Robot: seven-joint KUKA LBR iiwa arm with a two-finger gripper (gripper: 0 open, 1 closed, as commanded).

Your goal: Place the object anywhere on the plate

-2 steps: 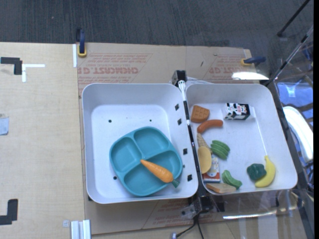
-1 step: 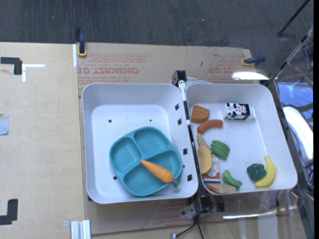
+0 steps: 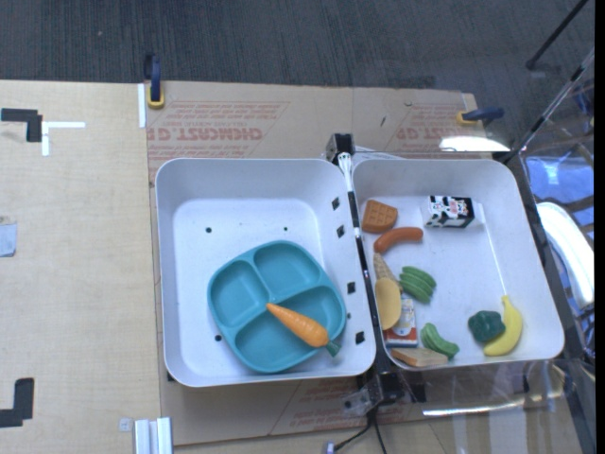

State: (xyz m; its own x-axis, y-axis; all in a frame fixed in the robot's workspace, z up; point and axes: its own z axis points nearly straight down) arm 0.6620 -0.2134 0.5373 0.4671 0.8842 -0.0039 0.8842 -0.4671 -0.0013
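From my station I see the carrot (image 3: 300,323) lying across the teal plate (image 3: 248,301), which sits in the left bin (image 3: 180,253); its orange body crosses the divider between the plate's lower compartments, and its green tip reaches to the plate's right edge, close to the bin wall. By my reading the placing is done: the object rests on the plate, with nothing gripping it. I can make out no arm over either bin, so I cannot tell whether the pincer is spread or pressed together. The right bin (image 3: 510,253) carries the other toys: a waffle-like piece (image 3: 379,216), a sausage (image 3: 398,238), a small black-and-white carton (image 3: 450,211), a green pod (image 3: 417,283), a banana (image 3: 505,329) touching a dark green vegetable (image 3: 485,325), and a few more pieces along the near-left wall. As far as I can judge, all that is left is to confirm that the carrot stays put; lying on a ridge with its tip at the rim, it might roll, though it looks settled.
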